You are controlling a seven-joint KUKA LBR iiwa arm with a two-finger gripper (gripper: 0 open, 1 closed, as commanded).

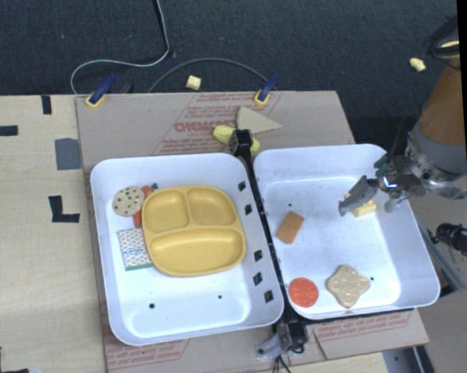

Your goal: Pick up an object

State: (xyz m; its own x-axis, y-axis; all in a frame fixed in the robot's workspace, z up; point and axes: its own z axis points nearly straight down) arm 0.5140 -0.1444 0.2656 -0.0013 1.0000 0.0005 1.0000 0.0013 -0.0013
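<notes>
The desk (30, 236) fills the lower left of the frame, with a cardboard sheet (197, 120) under two white bins. The left bin (122, 309) holds a yellow divided plate (192, 228), which lies with its long axis across the frame; at its left edge sit a round cookie (128, 200) and, below that, a small patterned packet (132, 248). The right bin (408, 281) takes up the lower right. The grey arm (445, 127) comes in from the right edge, its orange band high at the upper right, and its pincer (365, 199) hangs over the upper right part of that bin. A small pale yellow block (366, 208) shows between the fingers — they pinch it, and it looks lifted off the bin floor, its long axis running left to right. Loose on the bin floor: a tan bread-like piece (348, 284) at lower right, a red disc (303, 292) just left of it, and an orange wedge (290, 226) nearer the centre, tilted so its long axis runs from upper right to lower left
</notes>
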